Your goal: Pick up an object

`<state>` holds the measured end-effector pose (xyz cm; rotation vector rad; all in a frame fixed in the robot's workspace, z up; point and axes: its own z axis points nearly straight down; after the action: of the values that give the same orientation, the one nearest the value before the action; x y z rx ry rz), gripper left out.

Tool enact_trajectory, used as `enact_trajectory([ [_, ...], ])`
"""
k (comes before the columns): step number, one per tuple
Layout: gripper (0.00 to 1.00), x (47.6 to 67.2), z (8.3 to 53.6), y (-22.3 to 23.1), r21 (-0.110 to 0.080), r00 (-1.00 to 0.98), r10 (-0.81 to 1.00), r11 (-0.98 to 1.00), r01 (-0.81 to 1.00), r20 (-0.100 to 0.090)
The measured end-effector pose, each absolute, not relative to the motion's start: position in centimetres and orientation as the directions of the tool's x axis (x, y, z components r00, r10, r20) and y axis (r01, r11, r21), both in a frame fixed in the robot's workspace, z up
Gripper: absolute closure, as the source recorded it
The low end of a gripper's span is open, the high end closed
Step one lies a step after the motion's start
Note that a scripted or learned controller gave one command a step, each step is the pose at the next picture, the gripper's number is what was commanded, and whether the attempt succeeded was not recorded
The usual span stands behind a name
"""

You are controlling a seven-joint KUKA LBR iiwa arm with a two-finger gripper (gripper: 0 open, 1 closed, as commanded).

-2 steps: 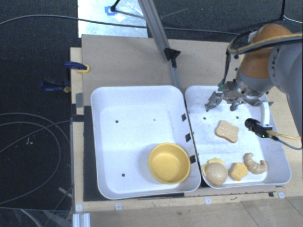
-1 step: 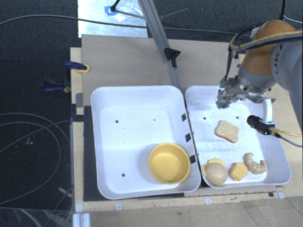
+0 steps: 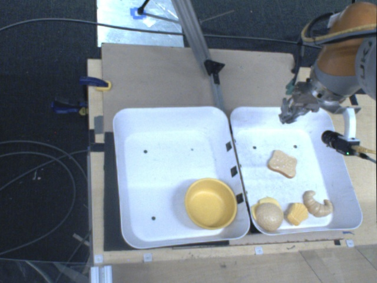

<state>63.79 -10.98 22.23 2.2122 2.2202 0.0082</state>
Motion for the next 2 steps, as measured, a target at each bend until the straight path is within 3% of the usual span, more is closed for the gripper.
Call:
enact_trajectory([
  [1, 1.00, 64.0, 27.7, -11.0, 0.009, -0.006, 1.000, 0.006, 1.000, -0.001],
  [2, 1.00, 62.1, 27.8, -6.9, 0.002, -0.009, 1.000, 0.009, 1.000, 0.001],
])
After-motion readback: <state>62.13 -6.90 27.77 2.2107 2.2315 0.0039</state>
